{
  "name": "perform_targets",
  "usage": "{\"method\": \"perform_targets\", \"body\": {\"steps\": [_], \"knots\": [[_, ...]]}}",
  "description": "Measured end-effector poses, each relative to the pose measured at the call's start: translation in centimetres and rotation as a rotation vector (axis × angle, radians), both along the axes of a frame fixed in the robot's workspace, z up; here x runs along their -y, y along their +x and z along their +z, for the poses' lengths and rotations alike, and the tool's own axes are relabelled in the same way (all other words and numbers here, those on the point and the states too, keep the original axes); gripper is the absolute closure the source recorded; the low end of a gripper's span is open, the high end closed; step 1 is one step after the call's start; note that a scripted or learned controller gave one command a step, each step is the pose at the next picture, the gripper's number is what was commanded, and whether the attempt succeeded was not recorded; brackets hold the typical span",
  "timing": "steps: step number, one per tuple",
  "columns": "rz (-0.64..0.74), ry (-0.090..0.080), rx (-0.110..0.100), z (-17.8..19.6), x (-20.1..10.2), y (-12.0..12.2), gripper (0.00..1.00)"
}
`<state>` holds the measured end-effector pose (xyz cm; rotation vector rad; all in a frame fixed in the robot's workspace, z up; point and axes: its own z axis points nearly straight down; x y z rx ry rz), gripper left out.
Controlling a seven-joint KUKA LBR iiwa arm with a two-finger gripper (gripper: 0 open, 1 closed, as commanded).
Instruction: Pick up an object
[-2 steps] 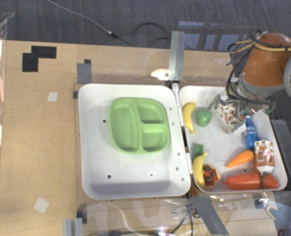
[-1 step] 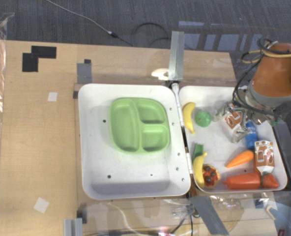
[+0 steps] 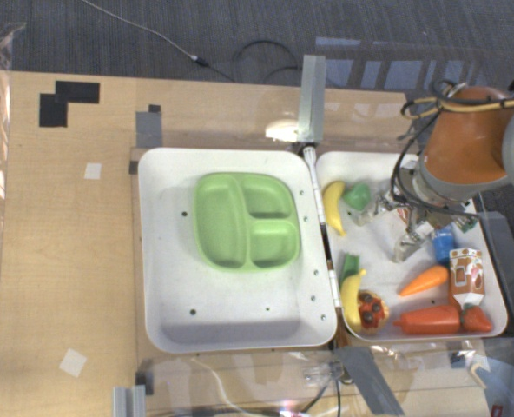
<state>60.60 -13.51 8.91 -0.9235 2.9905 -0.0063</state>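
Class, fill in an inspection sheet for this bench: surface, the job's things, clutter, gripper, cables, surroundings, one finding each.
Surface: wooden bench bearing a left bin and a right bin.
Job's things: in the right bin, two bananas, carrot, blue block, small carton, red vegetable.
Clutter: green divided plate in the left bin.
Gripper: gripper low over the right bin, nothing seen between its fingers.
Cables: thin cable across the floor; wires by the wrist.
Surroundings: grey carpet.
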Motion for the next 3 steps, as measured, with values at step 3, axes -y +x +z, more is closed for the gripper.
{"method": "perform_targets", "body": {"steps": [3], "knots": [[-0.021,-0.004,-0.002,-0.1,5.7,-1.8,0.0]]}}
